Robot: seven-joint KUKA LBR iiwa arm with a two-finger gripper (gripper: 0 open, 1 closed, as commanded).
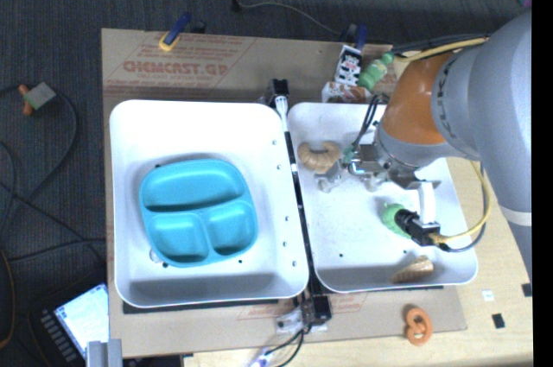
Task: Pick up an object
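Observation:
The right white bin (pixel 449 275) holds a tan ring-shaped piece (pixel 318 155) near its back left. A green object (pixel 394 218) with a black end lies right of centre, and a brown wedge-shaped piece (pixel 413 269) rests at the front right. My gripper (pixel 352 170) hangs low over the right bin, just right of the tan ring and up-left of the green object. The grey arm with its orange band (pixel 415 110) covers the bin's back right part. Nothing shows between the gripper's tips.
In the left white bin (pixel 130 128) lies a blue three-compartment tray (pixel 199 211). A small orange ring (pixel 418 325) sits on the bench in front of the right bin. A green toy (pixel 374 73) and a printed card (pixel 347 66) stand behind it. Blue clamps (pixel 175 30) hold the board's back edge.

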